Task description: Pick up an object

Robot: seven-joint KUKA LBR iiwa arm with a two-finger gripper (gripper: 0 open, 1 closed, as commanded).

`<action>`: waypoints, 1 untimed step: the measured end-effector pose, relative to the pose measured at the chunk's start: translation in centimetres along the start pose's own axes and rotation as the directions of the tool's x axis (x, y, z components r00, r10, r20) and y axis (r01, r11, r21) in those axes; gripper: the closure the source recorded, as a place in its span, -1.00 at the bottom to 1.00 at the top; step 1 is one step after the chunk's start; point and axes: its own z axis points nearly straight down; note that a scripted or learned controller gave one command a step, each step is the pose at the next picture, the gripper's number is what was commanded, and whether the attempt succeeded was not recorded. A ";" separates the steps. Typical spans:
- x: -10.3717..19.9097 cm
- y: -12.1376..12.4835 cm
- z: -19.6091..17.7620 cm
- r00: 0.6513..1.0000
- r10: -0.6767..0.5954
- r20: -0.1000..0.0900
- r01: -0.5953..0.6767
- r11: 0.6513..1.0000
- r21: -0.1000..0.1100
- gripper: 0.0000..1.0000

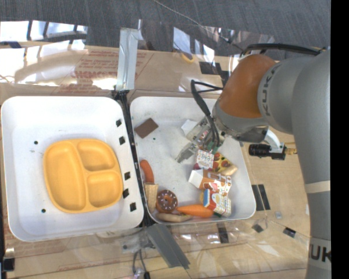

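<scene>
The arm reaches in from the right and its gripper [189, 150] is low inside the right bin [163, 106], over the bare white floor in the middle of it. The two fingers [183, 154] look spread apart a little, and I see nothing between them, so no object is picked up at this moment. The objects wait in the same bin: a brown square piece [146, 127] lies near the upper left part, apart from the gripper; a small carton [205, 158] and a pizza-like toy [225, 167] lie just beside the gripper, on its lower right; a red sausage [146, 171] lies by the left wall; a chocolate donut [166, 200], a carrot [195, 211] and a printed box [218, 196] are crowded along the lower edge. The left bin [23, 115] holds a yellow divided plate [81, 174], well apart from the arm. In my judgement the task is in its early or middle part: the approach is made, but the closing on one object and the lifting are both left to do. The nearest candidate seems to be the small carton
</scene>
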 end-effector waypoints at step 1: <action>1.7 -5.3 1.0 0.990 0.144 -0.001 -0.144 0.990 -0.002 -1.00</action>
